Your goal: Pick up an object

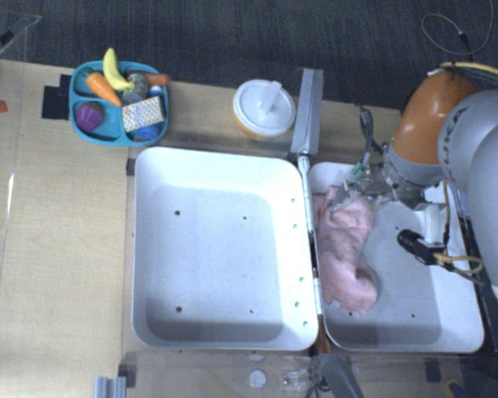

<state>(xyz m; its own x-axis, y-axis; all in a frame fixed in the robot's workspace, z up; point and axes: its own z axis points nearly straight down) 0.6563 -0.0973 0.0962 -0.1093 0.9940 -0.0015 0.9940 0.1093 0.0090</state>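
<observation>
A crumpled pink cloth [345, 253] lies along the left side of the right bin [445, 318], stretching from the bin's far end to about its middle. My gripper [358, 187] is down at the far end of that bin, right at the top edge of the cloth and apparently touching it. The grey arm with its orange band [424, 121] comes in from the right above it and hides the bin's far right corner.
The left bin [157, 230] sits beside the right one, with a metal bar [306, 113] at the seam behind them. A blue tray of toy food [77, 97] and a white lidded cup [264, 108] stand behind the left bin. A black cable fitting [416, 245] hangs over the right bin.
</observation>
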